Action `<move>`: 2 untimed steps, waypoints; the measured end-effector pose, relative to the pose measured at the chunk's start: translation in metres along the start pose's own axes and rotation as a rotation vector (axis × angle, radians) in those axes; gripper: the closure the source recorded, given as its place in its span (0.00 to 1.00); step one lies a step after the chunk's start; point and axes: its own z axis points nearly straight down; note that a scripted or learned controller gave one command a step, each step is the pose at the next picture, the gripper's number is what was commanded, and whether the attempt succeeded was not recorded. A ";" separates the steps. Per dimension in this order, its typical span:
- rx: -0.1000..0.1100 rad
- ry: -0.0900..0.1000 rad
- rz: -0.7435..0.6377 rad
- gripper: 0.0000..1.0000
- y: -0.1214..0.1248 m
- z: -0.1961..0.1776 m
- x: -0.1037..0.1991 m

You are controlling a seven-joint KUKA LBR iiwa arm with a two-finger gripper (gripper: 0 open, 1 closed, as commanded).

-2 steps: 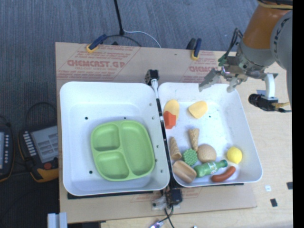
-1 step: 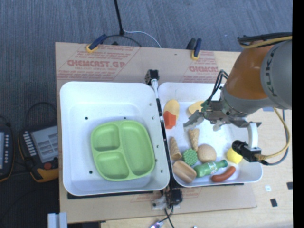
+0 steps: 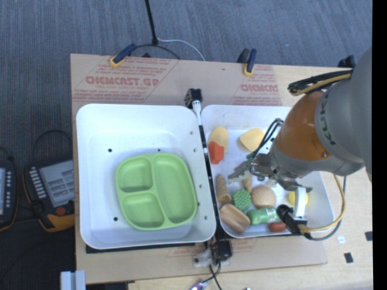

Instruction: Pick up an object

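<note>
The arm (image 3: 320, 132) reached from 3 o'clock over the right bin (image 3: 323, 213); its gripper (image 3: 254, 169) hung near the bin's centre, and whether it was apart or together cannot be told. Toy foods lay around it: a bun (image 3: 263, 196) at 5 o'clock, a yellow piece (image 3: 250, 139) at 12, an orange piece (image 3: 216, 153) at 10. The left bin (image 3: 97, 132) held a green divided plate (image 3: 156, 191)

I am looking down on two white bins: the left bin (image 3: 97, 132) and the right bin (image 3: 323, 207). One green divided plate (image 3: 157, 191), with three compartments, is lying in the left one. In the right one I am counting about nine toy food pieces (image 3: 263, 196), though my arm (image 3: 326, 132) is covering part of the heap.
</note>
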 end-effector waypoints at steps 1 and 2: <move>0.030 0.004 0.316 0.00 0.038 0.008 -0.001; 0.017 0.000 0.329 0.00 -0.029 0.005 -0.005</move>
